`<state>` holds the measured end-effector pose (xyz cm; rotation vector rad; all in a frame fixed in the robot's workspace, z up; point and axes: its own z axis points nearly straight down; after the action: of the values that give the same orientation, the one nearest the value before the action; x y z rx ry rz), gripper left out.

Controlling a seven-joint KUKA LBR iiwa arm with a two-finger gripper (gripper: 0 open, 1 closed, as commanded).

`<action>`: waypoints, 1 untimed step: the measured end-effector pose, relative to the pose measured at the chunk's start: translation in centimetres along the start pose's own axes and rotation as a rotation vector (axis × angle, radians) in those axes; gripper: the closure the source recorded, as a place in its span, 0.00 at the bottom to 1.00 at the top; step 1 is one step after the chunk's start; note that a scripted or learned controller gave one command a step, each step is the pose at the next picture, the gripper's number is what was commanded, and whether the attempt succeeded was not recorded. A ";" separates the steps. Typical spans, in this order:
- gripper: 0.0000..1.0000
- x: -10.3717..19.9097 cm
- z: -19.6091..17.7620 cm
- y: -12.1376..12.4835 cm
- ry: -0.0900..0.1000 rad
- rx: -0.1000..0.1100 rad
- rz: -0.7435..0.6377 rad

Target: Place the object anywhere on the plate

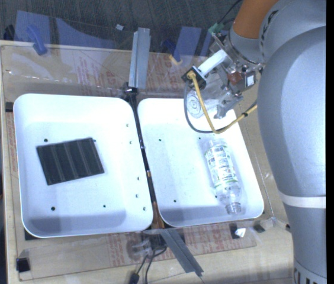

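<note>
Camera view: the gripper (217,102) is hovering before the pick; the bottle (222,169) is lying just below it (grip state unclear), needing descent, then carrying to the plate (70,160).

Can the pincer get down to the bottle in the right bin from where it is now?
Probably yes. The bottle lies flat in the right bin with nothing on it or beside it, and the pincer hangs over the bin's far end, just beyond the bottle.

- Fixed above the bench (66,259), looking down at a slant.
- Far enough back to take in both white bins: left bin (25,158), right bin (173,206).
- Arm (291,99) entering from the right edge, close beneath the lens.
</note>
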<state>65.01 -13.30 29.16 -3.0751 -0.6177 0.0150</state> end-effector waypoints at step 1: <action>1.00 0.0 -13.6 -1.6 0.006 -0.004 -0.076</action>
<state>64.51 -11.91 42.80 -3.0523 -0.7344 0.0048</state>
